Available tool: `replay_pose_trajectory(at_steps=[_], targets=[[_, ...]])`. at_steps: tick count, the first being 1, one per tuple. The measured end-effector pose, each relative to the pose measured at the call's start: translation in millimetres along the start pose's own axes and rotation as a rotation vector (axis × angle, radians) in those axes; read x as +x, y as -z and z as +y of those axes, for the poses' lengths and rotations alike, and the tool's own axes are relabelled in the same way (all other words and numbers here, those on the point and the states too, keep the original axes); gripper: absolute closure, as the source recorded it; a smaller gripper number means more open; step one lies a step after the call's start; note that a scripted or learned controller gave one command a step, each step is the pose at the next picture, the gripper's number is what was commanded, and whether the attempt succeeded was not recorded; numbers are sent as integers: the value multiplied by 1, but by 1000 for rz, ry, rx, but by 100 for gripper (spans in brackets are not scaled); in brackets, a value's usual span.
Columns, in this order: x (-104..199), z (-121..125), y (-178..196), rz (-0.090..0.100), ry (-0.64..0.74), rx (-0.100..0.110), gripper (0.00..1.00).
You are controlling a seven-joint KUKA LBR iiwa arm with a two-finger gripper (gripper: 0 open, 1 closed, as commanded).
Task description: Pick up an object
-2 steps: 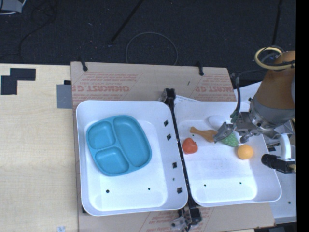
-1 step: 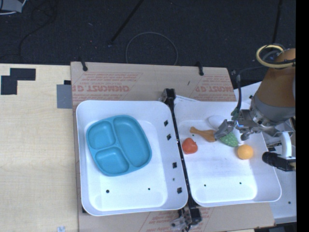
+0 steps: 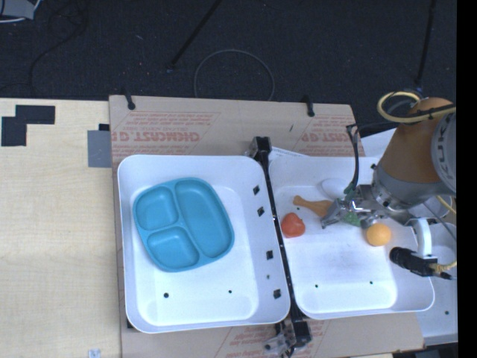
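Observation:
My gripper [image 3: 341, 213] is down in the right bin [image 3: 350, 297], near its back middle. A tan, drumstick-shaped piece [image 3: 311, 204] lies just left of it, with its near end touching or almost touching the gripper tip. A red round object [image 3: 293, 225] rests further left, close to the divider between the bins. To the gripper's right sits an orange ball [image 3: 378, 234]. A small white object [image 3: 332, 187] lies behind the gripper by the bin's back wall. I see nothing lifted off the bin floor.
The left bin [image 3: 186, 304] holds a blue divided plate [image 3: 182, 223]. The arm's grey and orange body [image 3: 414, 155] hangs over the right bin's back right corner. The right bin's front half is bare white floor.

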State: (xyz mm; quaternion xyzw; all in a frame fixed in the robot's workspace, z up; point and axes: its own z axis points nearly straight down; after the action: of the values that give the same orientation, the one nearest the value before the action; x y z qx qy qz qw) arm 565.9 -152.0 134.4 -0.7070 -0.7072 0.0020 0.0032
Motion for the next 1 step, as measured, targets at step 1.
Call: replay_pose_trajectory(at_steps=[1], targets=[[1, 0, -49, -1, -1, -3, 0]])
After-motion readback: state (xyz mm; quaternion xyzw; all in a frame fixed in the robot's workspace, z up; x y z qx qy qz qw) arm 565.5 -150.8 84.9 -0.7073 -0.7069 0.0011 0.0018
